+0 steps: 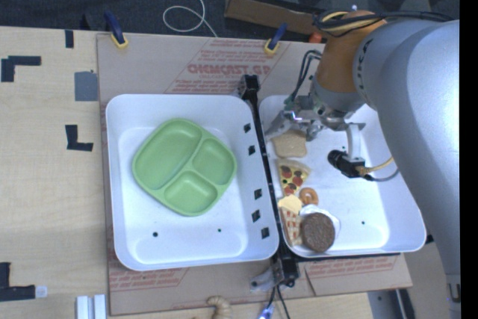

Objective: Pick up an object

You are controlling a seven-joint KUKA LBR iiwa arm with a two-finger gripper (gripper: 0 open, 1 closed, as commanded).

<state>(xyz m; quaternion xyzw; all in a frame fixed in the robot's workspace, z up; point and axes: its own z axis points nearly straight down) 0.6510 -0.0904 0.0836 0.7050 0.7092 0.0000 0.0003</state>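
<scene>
Toast-like slice [290,146] lying in right bin [388,228], upper middle of frame, close against the dividing wall. Pincer [299,123] lowered directly over its upper edge, probably placed so for a grasp from above. Opening of pincer hidden by wrist and cables: cannot tell if wide or narrow, and nothing seen held. Below the slice, lined along same wall: pizza piece [293,177], small ring [308,197], dark round patty [318,231]. Green divided plate [184,166] resting alone in left bin [127,235], well apart.
</scene>
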